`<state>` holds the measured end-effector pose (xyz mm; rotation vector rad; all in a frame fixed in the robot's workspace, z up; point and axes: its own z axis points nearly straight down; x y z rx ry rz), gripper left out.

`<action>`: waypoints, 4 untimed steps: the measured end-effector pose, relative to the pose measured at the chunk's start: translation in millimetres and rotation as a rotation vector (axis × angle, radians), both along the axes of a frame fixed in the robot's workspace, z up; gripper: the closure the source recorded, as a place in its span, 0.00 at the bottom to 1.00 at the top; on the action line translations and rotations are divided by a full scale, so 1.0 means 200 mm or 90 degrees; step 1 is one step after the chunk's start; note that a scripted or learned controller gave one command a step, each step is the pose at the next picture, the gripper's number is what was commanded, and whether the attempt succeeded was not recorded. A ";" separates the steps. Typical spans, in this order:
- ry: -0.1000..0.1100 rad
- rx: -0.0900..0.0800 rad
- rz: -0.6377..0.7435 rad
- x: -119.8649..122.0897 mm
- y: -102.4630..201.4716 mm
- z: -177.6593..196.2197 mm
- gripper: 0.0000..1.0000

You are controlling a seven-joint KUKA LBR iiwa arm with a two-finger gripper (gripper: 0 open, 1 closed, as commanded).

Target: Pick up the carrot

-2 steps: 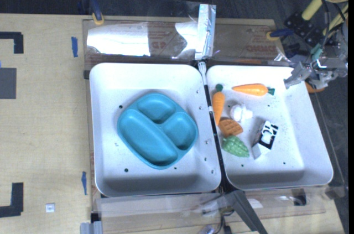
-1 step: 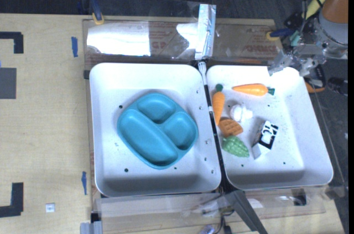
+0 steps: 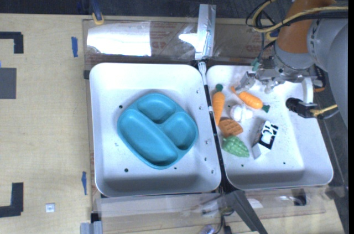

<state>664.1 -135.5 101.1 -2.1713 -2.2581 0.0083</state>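
The right bin [image 3: 318, 169] is the landmark here. Two carrots lie in its upper left part: one carrot [image 3: 218, 104] rests lengthwise against the bin's left wall, green top toward the far edge, and a second carrot [image 3: 250, 99] lies slantwise just right of it, nearer the bin's far rim. Between and below them sit a small white item [image 3: 238, 113], a brownish-orange piece [image 3: 231, 126] and a green leafy piece [image 3: 236, 146], all crowded toward the bin's left wall, some touching. A black-and-white object [image 3: 267, 135] lies near the bin's middle. The bin's right half and near edge are bare floor, giving open room there; the left side is tight, hemmed by the wall and the clutter.

The claw [image 3: 264, 77] hangs over the bin's far rim, just above the slanted carrot; whether it is released or clenched cannot be told, as its tip is small and blurred against the white. The grey arm [image 3: 323, 45] covers the bin's far right corner and runs out of frame.

To the left of the right bin, the other bin [image 3: 105, 83] holds a blue divided tray [image 3: 157, 129]. The worktop [image 3: 38, 117] stretches beyond.
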 end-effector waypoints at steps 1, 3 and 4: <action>-0.017 -0.007 0.001 0.04 -0.02 0.13 1.00; -0.012 -0.004 -0.070 -0.46 -0.21 -0.06 0.00; -0.008 -0.002 -0.001 -0.81 -0.27 -0.07 0.00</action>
